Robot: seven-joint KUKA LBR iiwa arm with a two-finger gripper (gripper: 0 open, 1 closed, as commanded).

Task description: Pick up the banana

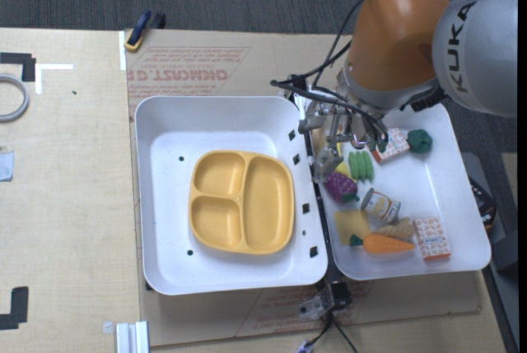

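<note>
Though mostly hidden, perhaps banana (342, 169) beneath gripper (332, 152); axis, gripper state unclear.

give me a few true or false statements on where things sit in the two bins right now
1. The yellow divided plate lies in the left bin. True.
2. The carrot lies on the plate. False: it lies in the right bin, near its front edge.
3. The hand hangs over the right bin's left side. True.
4. The purple grapes lie in the left bin. False: they are in the right bin, below the hand.
5. The tin can is in the right bin. True.
</note>
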